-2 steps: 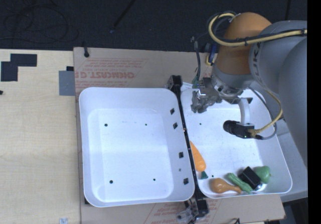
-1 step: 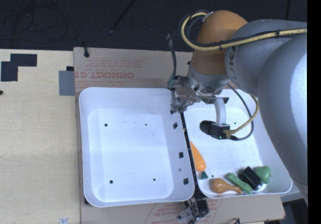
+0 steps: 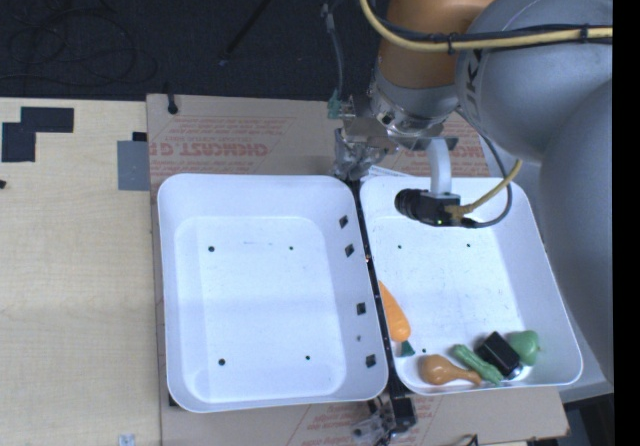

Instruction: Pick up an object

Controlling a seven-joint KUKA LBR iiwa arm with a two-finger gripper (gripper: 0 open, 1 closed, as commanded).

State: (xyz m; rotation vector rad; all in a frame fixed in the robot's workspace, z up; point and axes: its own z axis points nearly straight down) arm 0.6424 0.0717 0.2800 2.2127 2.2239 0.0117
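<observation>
White plastic bins sit side by side on a sheet of brown cardboard (image 3: 250, 134), which lies on a pale wood bench (image 3: 70, 274). Red print runs across the cardboard above the left bin (image 3: 185, 224); it reads upside down and mirrored from this angle, and the letters cannot be made out with certainty. More red print shows on the cardboard's near edge below the bins, too small to read.

Along the near edge of the right bin (image 3: 545, 264) lies a small cluster. An orange carrot (image 3: 394, 309) lies against the divider between the bins, pointing up the wall. Beside its lower end sits a tan, pear-shaped piece (image 3: 443, 370). A green pod (image 3: 477, 362) lies just right of that, touching a black block (image 3: 497, 353), and a green lump (image 3: 523, 343) sits at the block's far side, near the bin's corner.

Grey and orange, the arm (image 3: 450, 4) reaches in from the right and hangs over the far rim where the two bins meet. The gripper (image 3: 352, 162) sits at that rim, well apart from the cluster. Whether it is wide or narrow cannot be told, and nothing can be seen in it. A black fitting (image 3: 425, 206) with a cable hangs below the wrist, over the right bin's far end
</observation>
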